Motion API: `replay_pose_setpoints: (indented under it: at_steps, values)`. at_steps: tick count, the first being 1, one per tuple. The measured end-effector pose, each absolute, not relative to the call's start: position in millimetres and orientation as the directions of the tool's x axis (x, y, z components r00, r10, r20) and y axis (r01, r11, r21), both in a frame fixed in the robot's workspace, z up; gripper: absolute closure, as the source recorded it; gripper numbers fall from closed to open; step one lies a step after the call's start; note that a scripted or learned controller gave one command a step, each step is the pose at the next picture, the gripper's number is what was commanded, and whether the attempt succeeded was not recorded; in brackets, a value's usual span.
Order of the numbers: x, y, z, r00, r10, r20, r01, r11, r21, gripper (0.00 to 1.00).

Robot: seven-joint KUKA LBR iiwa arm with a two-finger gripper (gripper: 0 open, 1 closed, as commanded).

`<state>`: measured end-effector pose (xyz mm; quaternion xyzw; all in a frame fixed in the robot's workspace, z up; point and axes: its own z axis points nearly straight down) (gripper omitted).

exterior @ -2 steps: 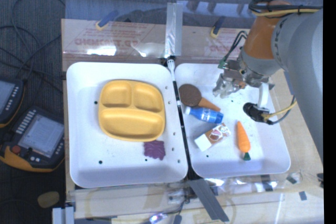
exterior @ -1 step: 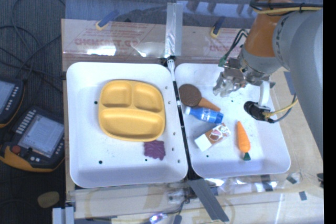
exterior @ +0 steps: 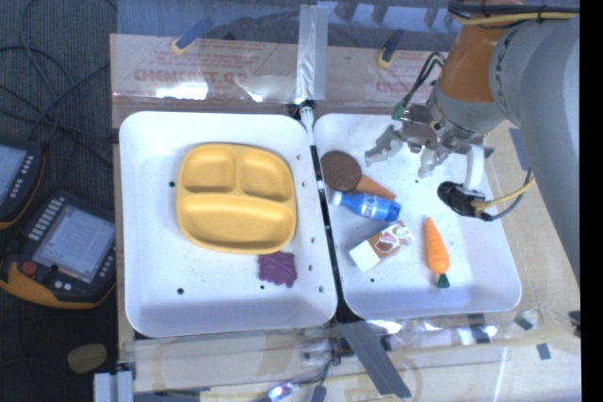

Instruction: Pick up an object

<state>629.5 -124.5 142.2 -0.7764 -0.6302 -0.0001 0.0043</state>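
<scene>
You are looking down at a slant on two shallow white bins side by side. The left bin (exterior: 141, 231) holds a yellow divided plate (exterior: 236, 198) filling much of its middle, with a small purple object (exterior: 277, 269) just beside the plate's near edge, close to the wall between the bins. Bare floor runs along the left bin's left and near sides.

The right bin (exterior: 490, 292) holds the loose items, clustered toward its left half. A brown disc with an orange cone, like a toy ice cream (exterior: 349, 173), lies near the dividing wall. A blue bottle (exterior: 367, 205) lies on its side, touching it. A small white carton with a red and brown label (exterior: 382, 246) sits just below the bottle. An orange carrot with a green tip (exterior: 435, 250) lies apart to the right, pointing toward the near edge.

The gripper (exterior: 415, 144) hangs over the right bin's far side, its fingers spread apart with nothing between them. Bare bin floor lies beneath it.
</scene>
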Motion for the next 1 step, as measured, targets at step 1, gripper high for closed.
replay_pose_setpoints:
  at_steps: [1]
  values:
    - [586.9,-134.8,120.9,-0.088,0.996,0.000,0.996,0.088,-0.001,0.00]
